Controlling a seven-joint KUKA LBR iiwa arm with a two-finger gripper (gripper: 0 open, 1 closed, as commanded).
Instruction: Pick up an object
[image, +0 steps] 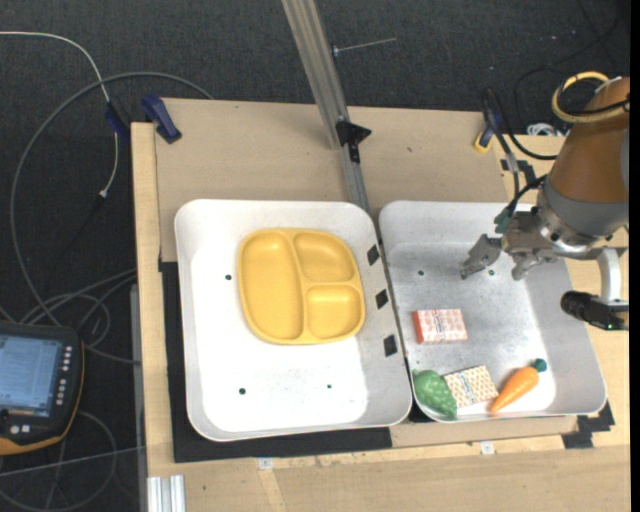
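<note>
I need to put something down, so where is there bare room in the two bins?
Left bin: a bare strip below the yellow tray. Right bin: bare middle between the gripper and the pink box. Its near edge is crowded: green toy, patterned box, carrot.

A yellow tray, an orange carrot, a green vegetable and a red-patterned box in white bins.

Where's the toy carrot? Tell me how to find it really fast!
Look at the right white bin, the one the robot arm hangs over, and go to its front right corner. The carrot lies there on a slant, orange with a small green top. Beside it sit a patterned packet and a green leafy toy, but it is the one orange, pointy thing in that bin.
</note>
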